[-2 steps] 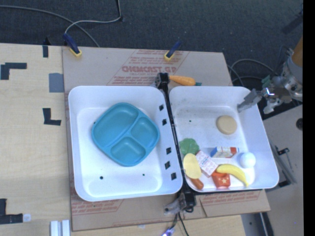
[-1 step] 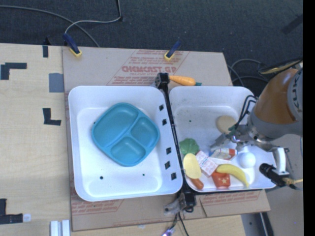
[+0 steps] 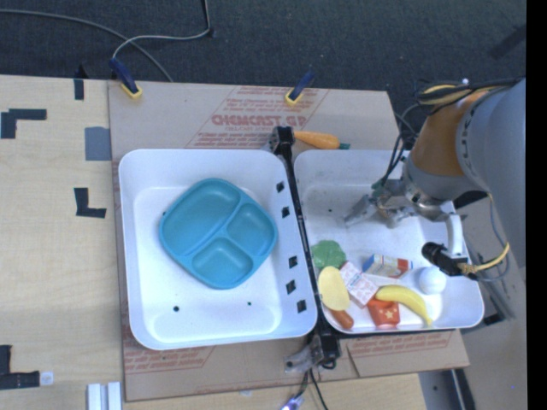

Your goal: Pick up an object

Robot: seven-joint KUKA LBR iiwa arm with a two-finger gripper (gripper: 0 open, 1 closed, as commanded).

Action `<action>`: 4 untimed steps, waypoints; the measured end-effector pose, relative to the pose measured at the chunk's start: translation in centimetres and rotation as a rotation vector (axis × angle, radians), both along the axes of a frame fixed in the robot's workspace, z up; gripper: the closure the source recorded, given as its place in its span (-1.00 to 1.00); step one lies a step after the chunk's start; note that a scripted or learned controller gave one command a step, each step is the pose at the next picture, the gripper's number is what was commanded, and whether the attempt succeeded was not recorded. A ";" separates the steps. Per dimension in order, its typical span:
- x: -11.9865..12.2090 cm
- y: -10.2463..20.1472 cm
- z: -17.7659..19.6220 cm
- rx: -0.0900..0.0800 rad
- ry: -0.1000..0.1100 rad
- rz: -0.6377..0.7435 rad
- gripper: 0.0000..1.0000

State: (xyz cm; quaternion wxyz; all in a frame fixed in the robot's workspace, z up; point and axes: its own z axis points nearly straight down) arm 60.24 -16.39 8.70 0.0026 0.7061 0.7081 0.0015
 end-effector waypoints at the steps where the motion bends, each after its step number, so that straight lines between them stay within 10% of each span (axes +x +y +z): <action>1: -3.9 -4.3 4.3 0.000 0.006 -0.004 -1.00; 3: 6.7 -1.9 0.0 -0.001 0.000 0.000 -1.00; 4: 6.7 -1.9 1.0 -0.003 0.006 0.000 1.00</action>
